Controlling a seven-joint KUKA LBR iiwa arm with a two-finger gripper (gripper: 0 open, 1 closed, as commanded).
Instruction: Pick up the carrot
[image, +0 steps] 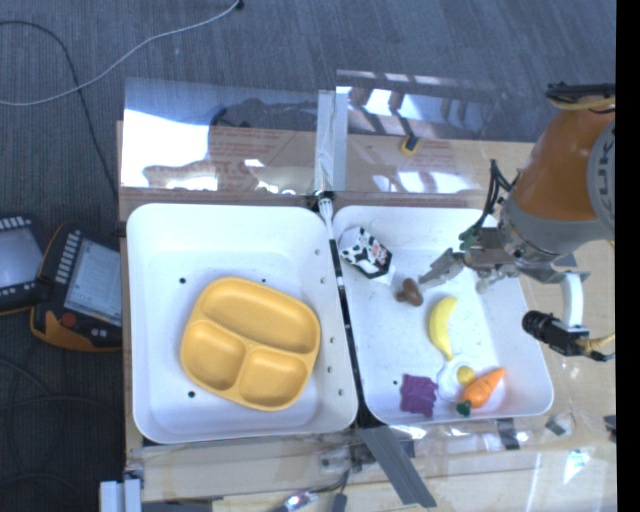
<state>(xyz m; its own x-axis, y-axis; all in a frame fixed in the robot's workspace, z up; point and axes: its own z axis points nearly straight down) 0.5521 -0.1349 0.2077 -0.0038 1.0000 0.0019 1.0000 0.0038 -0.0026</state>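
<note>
- My pincer (447, 268) hangs above the right bin (520, 330), just beyond the banana (441, 324); I cannot tell its state.
- I see the carrot (484, 388) nearer than the banana, touching an egg toy (456, 378).

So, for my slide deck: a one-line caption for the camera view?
End effector hovers over the right bin, away from the carrot near its front corner.
</note>
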